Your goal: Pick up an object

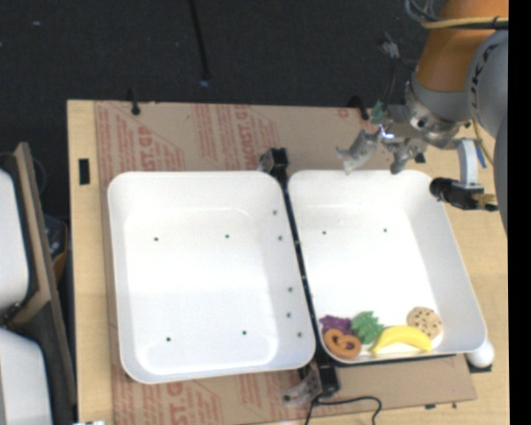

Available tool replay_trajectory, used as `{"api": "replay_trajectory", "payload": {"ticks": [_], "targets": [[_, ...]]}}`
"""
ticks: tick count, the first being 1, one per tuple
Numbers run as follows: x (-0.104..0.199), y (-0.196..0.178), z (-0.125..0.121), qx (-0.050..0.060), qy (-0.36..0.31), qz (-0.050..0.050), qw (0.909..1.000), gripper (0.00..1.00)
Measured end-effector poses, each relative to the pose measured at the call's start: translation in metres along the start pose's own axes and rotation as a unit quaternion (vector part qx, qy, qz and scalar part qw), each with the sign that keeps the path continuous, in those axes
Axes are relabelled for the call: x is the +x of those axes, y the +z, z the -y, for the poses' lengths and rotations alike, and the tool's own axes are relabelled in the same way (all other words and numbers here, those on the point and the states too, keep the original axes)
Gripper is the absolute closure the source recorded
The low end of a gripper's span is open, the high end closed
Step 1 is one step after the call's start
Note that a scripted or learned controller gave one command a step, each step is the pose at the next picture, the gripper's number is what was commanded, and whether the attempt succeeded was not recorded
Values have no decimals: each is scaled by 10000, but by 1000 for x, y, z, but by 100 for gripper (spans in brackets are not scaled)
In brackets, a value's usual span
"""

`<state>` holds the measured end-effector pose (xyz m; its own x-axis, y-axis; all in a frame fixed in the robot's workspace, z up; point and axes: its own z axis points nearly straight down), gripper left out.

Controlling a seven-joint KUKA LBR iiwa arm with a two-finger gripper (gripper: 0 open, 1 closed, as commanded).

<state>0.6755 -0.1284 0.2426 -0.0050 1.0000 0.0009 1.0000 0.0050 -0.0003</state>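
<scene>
Camera view: the gripper hung above the right bin's far rim, fingers apart, holding nothing; banana, cookie, grapes lay at its near edge.

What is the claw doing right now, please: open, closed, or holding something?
Claw: open, holding nothing, above the far edge of the right bin; the toy food sits at the bin's near edge.

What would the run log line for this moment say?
gripper: open, above right bin's far edge, holding nothing | toys: right bin's near edge, untouched
</scene>
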Motion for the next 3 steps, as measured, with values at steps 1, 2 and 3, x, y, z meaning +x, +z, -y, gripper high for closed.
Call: {"api": "replay_trajectory", "payload": {"ticks": [1, 2, 3], "targets": [[-91, 54, 53, 20, 65, 12, 10000, 0], [-8, 16, 13, -23, -6, 0, 10000, 0], [-34, 1, 121, -15, 47, 13, 10000, 0]]}}
